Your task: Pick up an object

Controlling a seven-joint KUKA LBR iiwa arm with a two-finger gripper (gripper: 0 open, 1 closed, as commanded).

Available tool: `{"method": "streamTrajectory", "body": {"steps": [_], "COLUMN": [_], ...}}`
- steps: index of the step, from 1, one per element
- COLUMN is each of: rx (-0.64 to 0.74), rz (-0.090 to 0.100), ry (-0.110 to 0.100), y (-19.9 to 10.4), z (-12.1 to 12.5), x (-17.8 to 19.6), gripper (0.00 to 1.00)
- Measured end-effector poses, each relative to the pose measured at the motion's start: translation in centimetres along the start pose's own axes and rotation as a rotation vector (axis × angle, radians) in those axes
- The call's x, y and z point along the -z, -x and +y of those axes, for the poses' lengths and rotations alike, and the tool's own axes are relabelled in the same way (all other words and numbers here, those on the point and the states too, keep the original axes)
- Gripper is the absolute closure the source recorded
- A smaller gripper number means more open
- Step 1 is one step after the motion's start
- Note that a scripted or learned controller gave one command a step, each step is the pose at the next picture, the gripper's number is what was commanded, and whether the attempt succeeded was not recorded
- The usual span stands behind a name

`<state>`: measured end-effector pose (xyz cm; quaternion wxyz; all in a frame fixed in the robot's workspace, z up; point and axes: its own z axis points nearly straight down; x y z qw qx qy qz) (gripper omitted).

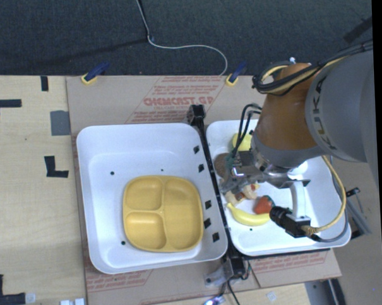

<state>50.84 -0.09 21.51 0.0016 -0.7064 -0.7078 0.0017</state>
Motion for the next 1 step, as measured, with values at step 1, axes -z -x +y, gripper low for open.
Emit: {"method": "streamTrajectory", "body": {"steps": [1], "rx": [-0.001], "rz": [0.0], "ry": [-0.002], "y": [0.74], "z": [-0.89], "x": [-0.11], "gripper": [1.0]}}
